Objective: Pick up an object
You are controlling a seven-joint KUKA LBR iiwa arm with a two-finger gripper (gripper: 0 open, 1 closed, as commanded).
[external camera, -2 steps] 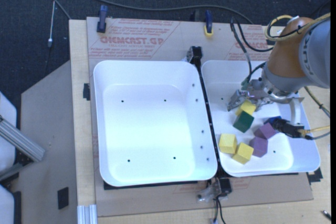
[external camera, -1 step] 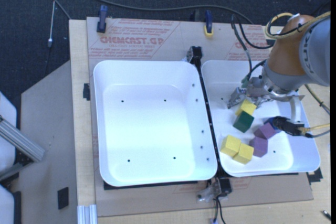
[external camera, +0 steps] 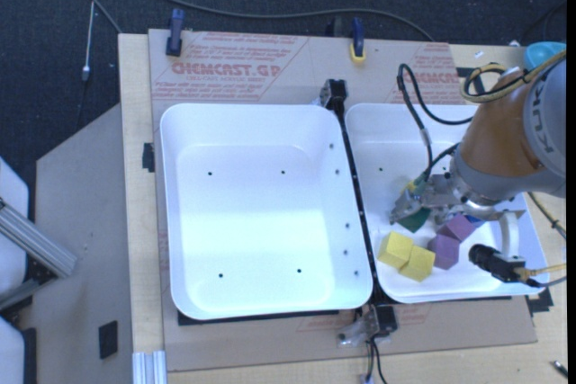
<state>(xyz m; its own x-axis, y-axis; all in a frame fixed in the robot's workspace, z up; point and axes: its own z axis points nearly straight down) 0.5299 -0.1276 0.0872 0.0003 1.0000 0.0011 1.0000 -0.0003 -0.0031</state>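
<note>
Arm lowered into the right bin, over a cluster of small blocks.

The bench [external camera: 135, 193] is seen carrying two white bins side by side: the left bin [external camera: 261, 297] and the right bin [external camera: 387, 126]. The grey arm [external camera: 513, 139] is reached in from the right, and its pincer [external camera: 423, 204] is set low in the right bin, just above a dark green block [external camera: 415, 219]; whether it is released or clenched cannot be told. Near of it, two yellow blocks [external camera: 407, 256] are found touching, with purple blocks [external camera: 450, 238] just to their right, partly hidden by the wrist.
</note>
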